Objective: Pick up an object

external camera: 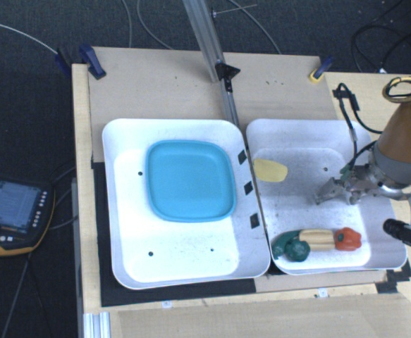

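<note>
Metal two-finger gripper [335, 191] hangs over the right-hand shallow white bin [297, 141], its thin grey fingers [325, 194] splayed apart and clasping nothing; it sits at the end of the grey arm with the orange band [405, 138], which enters from the right side of that bin; a black cable [351, 115] loops up beside the arm. Taking the right bin as the landmark: a pale yellow, flat, rounded piece [270, 170] lies in its upper left part, near the dividing edge, well apart from the gripper; along its near edge lies a row of small things touching one another, a dark green rounded lump [292, 248] at the left, a tan wooden-looking cylinder [317, 239] in the middle, and a red, tomato-like rounded piece [347, 239] at the right; this row lies below the gripper and apart from it. Just left of the right bin sits the second shallow white bin [124, 217], bearing a light blue square plastic plate with rounded corners [191, 180]; both bins rest on a pale wooden bench [156, 83]; a slanted metal rail [204, 23] runs down toward the gap between the bins; far left of the bench, on the dark floor, lies a handheld control pendant with a screen [11, 213].
</note>
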